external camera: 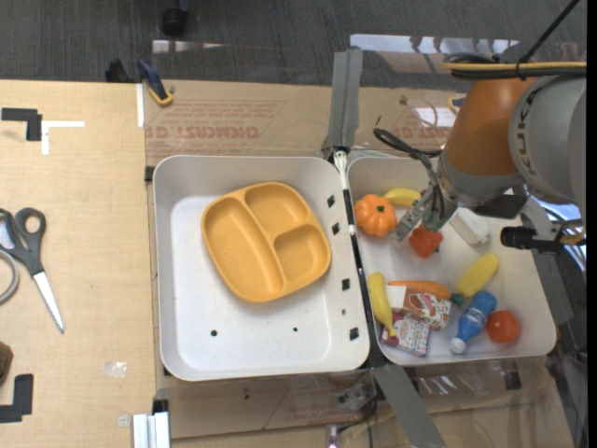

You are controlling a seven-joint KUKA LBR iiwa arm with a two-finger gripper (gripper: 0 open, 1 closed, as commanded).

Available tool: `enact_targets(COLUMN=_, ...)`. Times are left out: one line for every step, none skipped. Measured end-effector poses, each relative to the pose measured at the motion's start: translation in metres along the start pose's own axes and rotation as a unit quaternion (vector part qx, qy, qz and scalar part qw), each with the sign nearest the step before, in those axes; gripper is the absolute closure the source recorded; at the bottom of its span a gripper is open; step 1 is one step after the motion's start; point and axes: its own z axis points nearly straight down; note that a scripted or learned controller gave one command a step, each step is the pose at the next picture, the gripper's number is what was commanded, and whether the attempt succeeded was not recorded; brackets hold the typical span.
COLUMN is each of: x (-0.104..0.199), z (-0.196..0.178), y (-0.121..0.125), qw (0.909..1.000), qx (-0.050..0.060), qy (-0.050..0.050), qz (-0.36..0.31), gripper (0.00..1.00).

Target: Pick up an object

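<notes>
My gripper point(422, 224) is low in the right bin point(536, 278), near its back-left part, with the fingers apart. A small red-orange fruit point(426, 243) lies right at the fingertips, on the bin floor, and part of it is hidden by them. An orange toy pumpkin point(376, 216) sits just to the gripper's left. A yellow banana point(403, 196) lies behind the pumpkin. I see nothing lifted between the fingers.
The right bin also holds a white block point(471, 230), a yellow corn cob point(478, 273), a blue bottle point(472, 317), a red tomato point(503, 326), a carrot point(420, 287), snack packets point(422, 317) and a yellow piece point(378, 299). The left bin point(177, 278) holds an orange divided plate point(266, 239).
</notes>
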Motion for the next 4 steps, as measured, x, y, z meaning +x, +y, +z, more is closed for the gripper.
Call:
enact_targets(x=0.042, z=-0.135, y=0.063, qw=0.9926, qx=0.001, qy=0.002, qz=0.122, gripper=1.00)
enact_targets(x=0.042, z=-0.134, y=0.063, qw=0.9926, qx=0.002, qy=0.002, qz=0.122, gripper=0.00)
enact_targets(x=0.057, z=-0.088, y=0.042, qw=0.9915, qx=0.002, qy=0.003, qz=0.130, gripper=0.00)
enact_targets(x=-0.040, z=-0.030, y=0.030, qw=0.9918, qx=0.001, qy=0.002, qz=0.128, gripper=0.00)
